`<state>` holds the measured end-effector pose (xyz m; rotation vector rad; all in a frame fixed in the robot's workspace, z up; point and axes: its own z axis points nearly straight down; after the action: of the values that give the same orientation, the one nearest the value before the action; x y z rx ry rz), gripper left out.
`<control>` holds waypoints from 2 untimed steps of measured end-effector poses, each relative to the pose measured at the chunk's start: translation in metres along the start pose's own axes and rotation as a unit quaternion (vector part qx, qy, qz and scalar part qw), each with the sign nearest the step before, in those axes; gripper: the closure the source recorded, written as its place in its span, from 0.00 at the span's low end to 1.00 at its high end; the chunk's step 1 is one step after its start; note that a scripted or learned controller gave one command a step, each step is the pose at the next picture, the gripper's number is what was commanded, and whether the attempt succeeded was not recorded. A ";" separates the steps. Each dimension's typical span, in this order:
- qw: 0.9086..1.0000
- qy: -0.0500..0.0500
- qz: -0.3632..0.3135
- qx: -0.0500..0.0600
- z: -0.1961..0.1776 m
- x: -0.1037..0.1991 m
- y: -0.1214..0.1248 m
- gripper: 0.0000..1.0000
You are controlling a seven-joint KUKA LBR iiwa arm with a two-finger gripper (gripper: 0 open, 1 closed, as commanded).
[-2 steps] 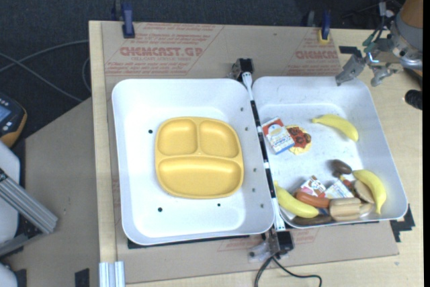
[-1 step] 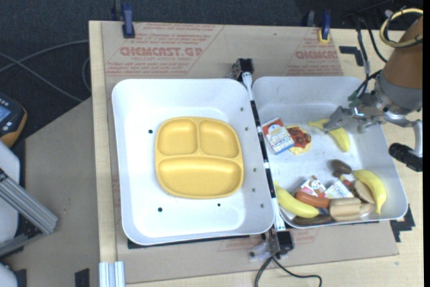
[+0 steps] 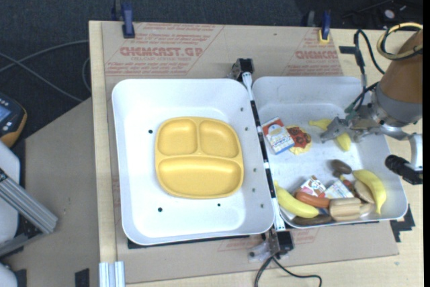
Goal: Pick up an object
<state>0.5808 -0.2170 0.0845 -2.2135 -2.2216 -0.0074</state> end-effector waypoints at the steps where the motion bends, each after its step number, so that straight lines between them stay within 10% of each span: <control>1: 1.000 -0.002 0.001 -0.001 -0.011 -0.002 0.001 1.00; 2: 1.000 -0.003 -0.002 -0.003 -0.002 0.096 0.001 1.00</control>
<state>0.5816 -0.1207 0.0869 -2.2159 -2.2309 -0.0075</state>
